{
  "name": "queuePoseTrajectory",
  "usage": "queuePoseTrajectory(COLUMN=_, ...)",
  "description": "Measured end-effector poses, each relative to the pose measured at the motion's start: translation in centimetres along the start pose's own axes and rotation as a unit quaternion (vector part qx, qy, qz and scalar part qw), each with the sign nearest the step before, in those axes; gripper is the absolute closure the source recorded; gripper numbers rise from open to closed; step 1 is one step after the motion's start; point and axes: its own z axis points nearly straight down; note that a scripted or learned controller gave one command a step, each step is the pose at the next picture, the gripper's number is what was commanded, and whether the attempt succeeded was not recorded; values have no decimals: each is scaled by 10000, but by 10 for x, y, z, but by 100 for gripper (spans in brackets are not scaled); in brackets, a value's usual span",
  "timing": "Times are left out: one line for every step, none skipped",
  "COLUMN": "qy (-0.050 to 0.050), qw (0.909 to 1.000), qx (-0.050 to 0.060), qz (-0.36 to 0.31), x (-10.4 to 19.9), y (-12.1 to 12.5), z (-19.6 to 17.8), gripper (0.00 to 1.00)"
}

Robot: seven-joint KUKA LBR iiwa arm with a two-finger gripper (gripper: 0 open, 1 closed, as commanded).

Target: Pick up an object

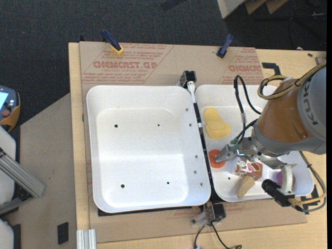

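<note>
The right white bin [224, 90] holds several small objects. A yellow soft-looking object [216, 123] lies near its left wall. Below it sits a small red-orange object [213, 158]. My gripper [227, 153] reaches in from the right and hangs just at the red-orange object's right edge, partly covering it. Nothing shows lifted in it. Further right lie a red and white item [248, 167], a tan wedge-shaped piece [245, 185] and a purple object [287, 178], partly under the arm.
The left white bin [94, 139] adjoins the right one along a black divider [199, 134]. Black cables [240, 100] loop over the right bin's back. Blue clamps [112, 41] [225, 46] stand at the bench's far edge.
</note>
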Motion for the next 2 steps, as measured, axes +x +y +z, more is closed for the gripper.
queuePoseTrajectory(qy=2, qw=10000, qx=-18, qz=-4, x=-1, y=3, z=-11, gripper=100)
queuePoseTrajectory(qy=7, qw=10000, qx=-28, qz=-54, x=57, y=47, z=-123, gripper=100)
